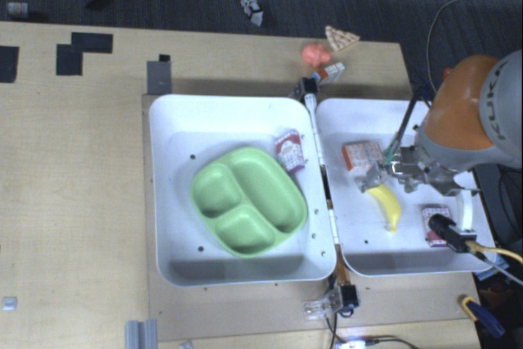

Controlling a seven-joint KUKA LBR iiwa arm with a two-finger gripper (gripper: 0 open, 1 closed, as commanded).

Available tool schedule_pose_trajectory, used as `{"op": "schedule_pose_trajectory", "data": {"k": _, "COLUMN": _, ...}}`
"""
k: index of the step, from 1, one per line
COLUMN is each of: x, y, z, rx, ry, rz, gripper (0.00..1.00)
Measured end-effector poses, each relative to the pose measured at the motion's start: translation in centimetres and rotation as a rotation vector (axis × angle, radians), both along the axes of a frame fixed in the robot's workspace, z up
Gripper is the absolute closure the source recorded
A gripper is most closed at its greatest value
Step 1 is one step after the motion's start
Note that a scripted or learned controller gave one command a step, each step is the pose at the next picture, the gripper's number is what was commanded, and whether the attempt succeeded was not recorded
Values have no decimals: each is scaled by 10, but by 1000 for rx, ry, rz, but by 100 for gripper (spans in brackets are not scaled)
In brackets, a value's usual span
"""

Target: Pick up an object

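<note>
No object is seen lifted yet: the gripper (377, 176) is lowered into the right bin (359, 253), at the centre right of the frame, and its metal parts are seen just above the upper end of the banana (387, 205), which lies flat on the bin floor. Whether the claw is wide, narrow or closed on anything cannot be told, since its tips are blurred against the white floor. The grasp and the lift are judged to be left undone. A small brown-and-white carton (361, 154) is seen just beside the gripper, toward the upper left of it, and could be nudged in a descent. A red-and-white packet (435, 222) lies near the lower right corner of the same bin, close to the arm's body. In the left bin (163, 176), at the middle of the frame, a green divided tray (248, 199) is laid, and a red can-like item (289, 151) rests at its upper right edge. Outside the bins, a pink lump (316, 55) and a small bottle (328, 73) are seen on the bench near the upper middle.
</note>
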State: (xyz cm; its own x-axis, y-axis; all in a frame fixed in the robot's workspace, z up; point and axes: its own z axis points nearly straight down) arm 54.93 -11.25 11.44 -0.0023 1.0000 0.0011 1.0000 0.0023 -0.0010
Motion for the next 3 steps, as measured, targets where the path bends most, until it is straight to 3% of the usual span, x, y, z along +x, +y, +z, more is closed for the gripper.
{"op": "schedule_pose_trajectory", "data": {"k": 1, "x": -43, "y": 18, "z": -27, "rx": -3, "ry": -12, "rz": -1, "gripper": 0}}
{"op": "schedule_pose_trajectory", "data": {"k": 2, "x": -41, "y": 19, "z": -16, "rx": -4, "ry": -19, "rz": 0, "gripper": 100}}
{"op": "schedule_pose_trajectory", "data": {"k": 3, "x": -62, "y": 86, "z": 71, "rx": 0, "ry": -5, "rz": 2, "gripper": 100}}
